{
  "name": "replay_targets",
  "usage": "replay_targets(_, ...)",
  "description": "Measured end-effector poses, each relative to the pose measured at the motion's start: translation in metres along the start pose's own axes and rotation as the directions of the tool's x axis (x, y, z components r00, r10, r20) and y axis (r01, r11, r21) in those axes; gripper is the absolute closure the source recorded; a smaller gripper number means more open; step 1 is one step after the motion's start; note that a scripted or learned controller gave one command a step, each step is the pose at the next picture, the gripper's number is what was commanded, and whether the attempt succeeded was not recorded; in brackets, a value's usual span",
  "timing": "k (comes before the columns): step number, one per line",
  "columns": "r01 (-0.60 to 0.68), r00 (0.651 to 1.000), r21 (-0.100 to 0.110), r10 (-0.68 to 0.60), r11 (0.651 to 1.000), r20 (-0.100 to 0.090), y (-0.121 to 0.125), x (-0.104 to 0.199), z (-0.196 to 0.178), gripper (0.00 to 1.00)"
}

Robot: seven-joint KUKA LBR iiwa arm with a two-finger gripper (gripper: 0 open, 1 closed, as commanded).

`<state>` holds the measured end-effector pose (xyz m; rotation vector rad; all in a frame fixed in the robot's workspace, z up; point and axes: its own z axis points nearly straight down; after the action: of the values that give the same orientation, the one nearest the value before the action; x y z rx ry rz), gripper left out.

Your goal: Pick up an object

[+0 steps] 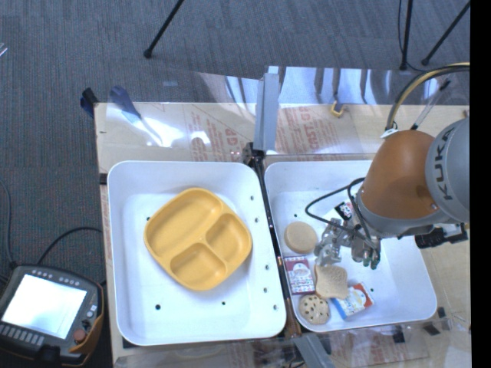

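In the right bin lie a round tan bun, a red snack packet, a toast slice, a chocolate-chip cookie and a small red-and-white carton. My gripper hangs low over the bin's middle, just right of the bun and just above the toast slice. Nothing shows between its fingers. The orange band and grey wrist cover the bin's upper right part.
The left bin holds a yellow divided plate. A metal post rises behind the gap between the bins. A teach pendant lies on the floor at the lower left. Tripod legs stand behind the bench.
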<state>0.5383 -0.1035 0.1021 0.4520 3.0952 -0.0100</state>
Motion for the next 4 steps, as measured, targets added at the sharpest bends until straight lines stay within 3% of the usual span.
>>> replay_targets(1,0.314,0.949,-0.010,-0.314,0.950,-0.014,0.062,0.017,-0.084,1.00)
replay_targets(2,0.654,0.756,-0.017,-0.654,0.757,-0.014,0.097,0.090,-0.088,1.00)
replay_targets(3,0.784,0.620,-0.019,-0.785,0.620,-0.010,0.149,0.087,-0.083,1.00)
replay_targets(4,0.453,0.891,-0.011,-0.453,0.891,-0.016,0.160,0.097,-0.125,1.00)
